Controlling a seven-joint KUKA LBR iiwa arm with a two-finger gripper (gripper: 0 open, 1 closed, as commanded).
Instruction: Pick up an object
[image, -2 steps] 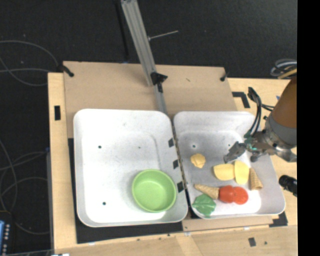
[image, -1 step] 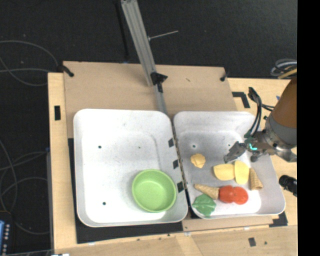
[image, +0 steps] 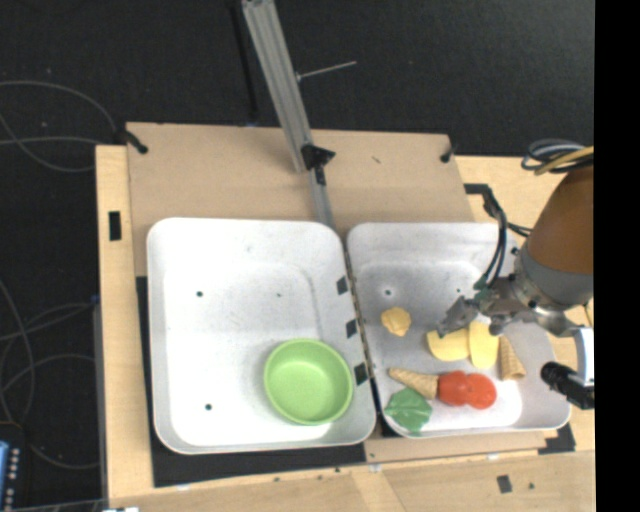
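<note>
Objects were seen clustered in the right bin (image: 420, 250): a small yellow lump (image: 397, 321), a pale yellow piece (image: 448, 346), a yellow block (image: 484, 345), an orange cone (image: 413, 381), a second cone (image: 511, 359), a red item (image: 467, 390) and a green piece (image: 408, 410). The end effector (image: 470, 312) was positioned low over the right bin, just above the pale yellow piece and yellow block; whether anything was gripped, or how it was set, could not be told. A green bowl (image: 308, 381) was placed in the left bin (image: 220, 270) near its front right corner. Both bins were carried by the worktop (image: 250, 160).
</note>
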